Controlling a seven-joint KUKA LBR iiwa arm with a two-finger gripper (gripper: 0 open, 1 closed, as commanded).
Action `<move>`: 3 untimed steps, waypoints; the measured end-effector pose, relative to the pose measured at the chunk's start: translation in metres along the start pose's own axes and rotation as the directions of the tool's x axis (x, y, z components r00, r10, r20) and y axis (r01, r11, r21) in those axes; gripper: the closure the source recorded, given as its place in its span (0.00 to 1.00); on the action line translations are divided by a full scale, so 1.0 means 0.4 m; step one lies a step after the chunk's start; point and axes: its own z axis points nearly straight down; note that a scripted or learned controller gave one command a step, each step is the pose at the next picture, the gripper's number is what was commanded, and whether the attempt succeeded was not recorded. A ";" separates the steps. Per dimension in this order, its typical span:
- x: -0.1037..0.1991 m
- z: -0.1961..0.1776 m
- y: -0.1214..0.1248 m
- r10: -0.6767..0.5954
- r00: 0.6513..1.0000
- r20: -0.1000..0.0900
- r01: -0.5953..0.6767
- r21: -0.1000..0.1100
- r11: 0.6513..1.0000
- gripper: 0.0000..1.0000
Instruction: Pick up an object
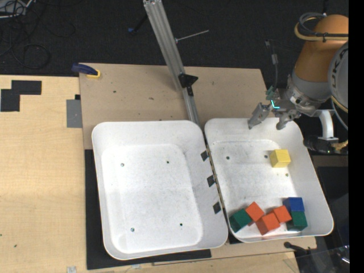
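Above the right bin's (pixel 318 206) far edge, the gripper (pixel 272 118) hangs spread wide, holding nothing. A yellow block (pixel 280 158) lies nearby.

This looks like a robot lab. A big grey and orange robot arm (pixel 321 56) stands at about 2 o'clock. Two white bins (pixel 149 131) sit side by side on a wooden bench (pixel 40 169). Black cables (pixel 23 44) lie on the dark floor at 10 o'clock. A long metal rail (pixel 168 44) leans in from 12 o'clock. Small colored blocks (pixel 270 216) wait at 5 o'clock.
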 end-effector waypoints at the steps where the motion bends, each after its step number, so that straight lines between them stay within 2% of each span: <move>1: 0.002 0.109 0.000 0.000 1.000 -0.001 0.000 0.004 1.000 0.00; 2: -0.006 0.268 -0.012 0.004 1.000 -0.001 -0.004 0.006 1.000 0.00; 3: -0.003 0.288 -0.013 0.004 1.000 -0.001 -0.004 0.002 1.000 0.00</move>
